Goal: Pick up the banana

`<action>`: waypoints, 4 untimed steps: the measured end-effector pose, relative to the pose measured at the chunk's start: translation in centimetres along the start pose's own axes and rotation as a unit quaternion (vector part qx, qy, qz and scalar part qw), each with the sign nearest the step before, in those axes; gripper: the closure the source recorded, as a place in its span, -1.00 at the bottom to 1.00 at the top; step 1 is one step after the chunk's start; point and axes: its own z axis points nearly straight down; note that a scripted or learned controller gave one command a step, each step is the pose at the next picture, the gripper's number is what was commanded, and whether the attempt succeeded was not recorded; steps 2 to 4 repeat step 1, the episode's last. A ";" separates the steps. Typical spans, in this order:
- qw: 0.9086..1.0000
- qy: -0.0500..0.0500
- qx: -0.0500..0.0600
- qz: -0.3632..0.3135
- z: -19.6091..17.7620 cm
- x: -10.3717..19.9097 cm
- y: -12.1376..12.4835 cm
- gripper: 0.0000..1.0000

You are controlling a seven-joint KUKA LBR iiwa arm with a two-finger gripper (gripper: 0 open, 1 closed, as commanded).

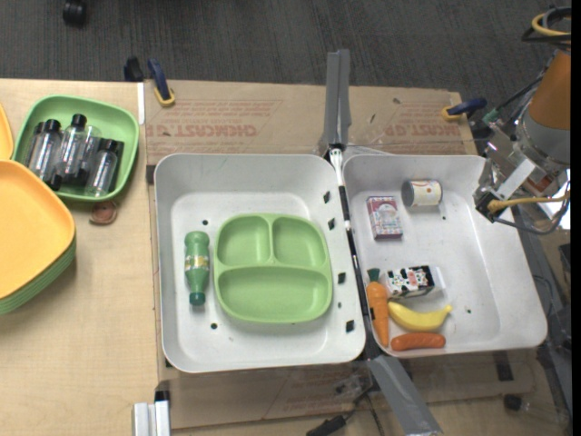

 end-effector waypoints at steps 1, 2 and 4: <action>0.993 -0.001 0.002 0.119 1.9 -5.8 -2.7 1.00; 0.993 -0.001 0.002 0.119 1.9 -5.8 -2.7 1.00; 0.993 -0.001 0.002 0.119 1.9 -5.8 -2.7 1.00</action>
